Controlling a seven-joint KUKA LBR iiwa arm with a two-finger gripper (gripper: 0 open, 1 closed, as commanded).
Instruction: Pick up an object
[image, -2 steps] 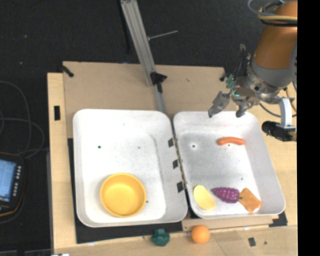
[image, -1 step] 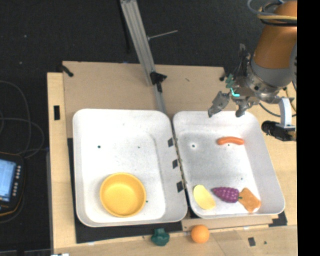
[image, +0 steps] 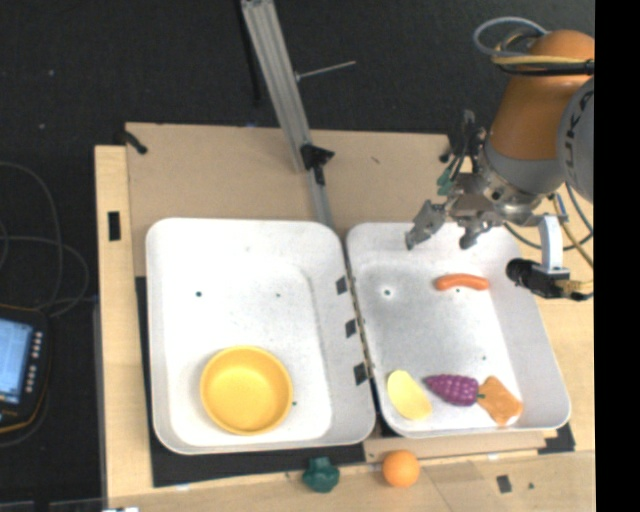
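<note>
My gripper (image: 444, 236) hangs open over the far edge of the right bin (image: 520, 318), with nothing between its two spread fingers. An orange sausage-shaped toy (image: 462, 283) lies just below and to the right of the fingers, apart from them. Along the right bin's near edge lie a pale yellow piece (image: 408, 395), a purple bunch of grapes (image: 451, 388) and an orange wedge (image: 500, 399). A yellow bowl (image: 246, 388) sits in the left bin (image: 200, 270) near its front.
An orange ball (image: 400, 468) and a dark green toy (image: 321, 475) rest on the bench in front of the bins. A slanted metal pole (image: 285, 95) rises behind the bins' divide. A screen device (image: 18, 365) sits at the far left.
</note>
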